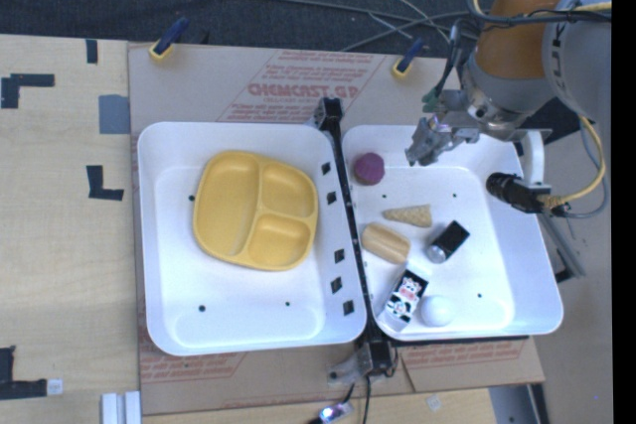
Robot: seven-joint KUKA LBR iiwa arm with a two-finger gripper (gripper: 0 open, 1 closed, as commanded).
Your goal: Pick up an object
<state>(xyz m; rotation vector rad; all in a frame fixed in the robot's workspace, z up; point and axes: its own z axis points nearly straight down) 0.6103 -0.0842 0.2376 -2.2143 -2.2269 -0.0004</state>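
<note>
My gripper (425, 150) hangs over the far edge of the right bin (527, 298), fingers pointing down, with nothing visible between them. To its left lies a purple ball (369, 168). Nearer the front lie a tan cone (409, 214), a tan bread roll (385, 242), a black and silver block (448, 241), a black and white carton (405, 300) and a white ball (436, 311).
The left bin (169, 303) holds a yellow divided plate (255, 211). A black divider (343, 213) runs between the two bins. Cables (328, 0) cross the dark bench behind them. Blue and yellow clamps (169, 37) pin the cardboard at the back.
</note>
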